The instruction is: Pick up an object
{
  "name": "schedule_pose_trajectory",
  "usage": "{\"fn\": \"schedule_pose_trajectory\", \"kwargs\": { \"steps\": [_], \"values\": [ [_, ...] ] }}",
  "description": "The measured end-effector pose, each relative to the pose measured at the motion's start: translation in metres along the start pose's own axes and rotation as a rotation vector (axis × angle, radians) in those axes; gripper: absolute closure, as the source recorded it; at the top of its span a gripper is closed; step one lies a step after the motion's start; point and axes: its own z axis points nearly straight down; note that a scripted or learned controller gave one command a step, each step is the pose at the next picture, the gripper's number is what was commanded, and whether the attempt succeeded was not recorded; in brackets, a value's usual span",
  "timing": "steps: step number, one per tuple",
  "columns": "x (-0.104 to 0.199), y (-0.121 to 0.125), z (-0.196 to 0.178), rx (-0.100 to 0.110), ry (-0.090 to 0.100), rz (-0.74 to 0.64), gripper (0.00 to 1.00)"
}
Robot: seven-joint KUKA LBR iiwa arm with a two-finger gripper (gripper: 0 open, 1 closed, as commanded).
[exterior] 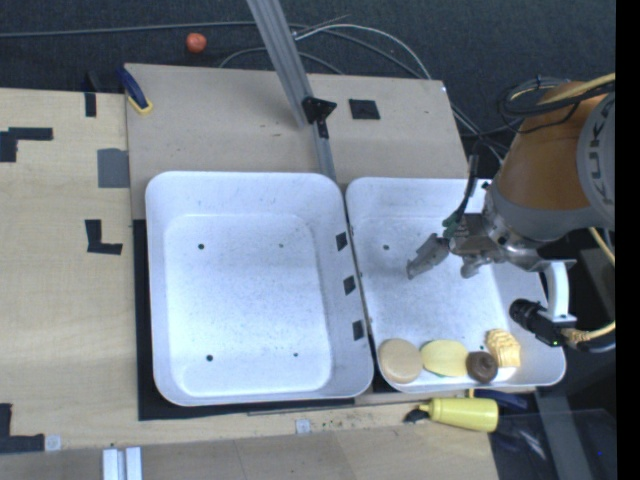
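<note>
The hand (428, 258) hangs over the bare middle of the right bin (400, 203), its fingers spread apart with nothing between them (so no grasp has been made). The pickable things lie well apart from it, bunched along that bin's near wall: a tan disc (401, 361), a pale yellow piece (443, 357), a dark round item (482, 367) and a small yellow block (503, 346). By my judgement the task is barely begun: reaching, closing and lifting all remain. The left bin (245, 288) sits beside on the bench (60, 268).
</note>
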Motion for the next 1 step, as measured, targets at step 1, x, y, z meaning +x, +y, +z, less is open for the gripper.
{"fn": "schedule_pose_trajectory", "kwargs": {
  "steps": [1],
  "values": [
    [-0.0149, -0.0222, 0.0181, 0.002, 0.000, 0.002, 0.00]
  ]
}}
